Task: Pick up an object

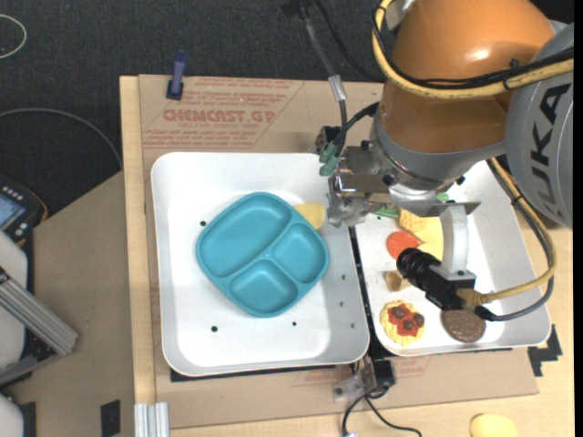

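Left bin [173, 244] is taken up by blue divided plate [262, 253], set flat near middle. Small yellow piece [311, 214] is seen just beside plate's upper right edge. Gripper [351, 209] is held over rim between bins, near that yellow piece; its state cannot be told. Right bin [519, 262] is stocked with yellow wedge [428, 230], red piece [402, 243], small pizza [404, 321], brown disc [464, 326]. Black part of arm is laid across these.

A blue three-compartment plate [262, 264] lies flat in the left bin [173, 244].
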Available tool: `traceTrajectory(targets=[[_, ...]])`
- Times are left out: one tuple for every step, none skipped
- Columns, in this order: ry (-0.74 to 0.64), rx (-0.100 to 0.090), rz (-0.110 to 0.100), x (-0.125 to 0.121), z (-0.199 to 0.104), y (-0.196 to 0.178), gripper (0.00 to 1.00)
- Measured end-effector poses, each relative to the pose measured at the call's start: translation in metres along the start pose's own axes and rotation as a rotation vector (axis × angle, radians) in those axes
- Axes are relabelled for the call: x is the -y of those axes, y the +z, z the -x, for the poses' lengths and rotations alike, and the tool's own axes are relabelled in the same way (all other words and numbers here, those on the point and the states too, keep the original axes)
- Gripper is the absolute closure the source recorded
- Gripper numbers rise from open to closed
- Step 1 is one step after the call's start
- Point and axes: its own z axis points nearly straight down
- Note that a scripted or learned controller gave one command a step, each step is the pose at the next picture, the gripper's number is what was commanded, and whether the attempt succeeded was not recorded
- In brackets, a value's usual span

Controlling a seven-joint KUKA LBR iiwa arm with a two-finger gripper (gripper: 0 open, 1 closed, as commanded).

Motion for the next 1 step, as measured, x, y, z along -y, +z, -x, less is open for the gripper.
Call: traceTrajectory(targets=[[0.007,0.005,-0.015,0.0019,0.0443,0.0653,1.0]])
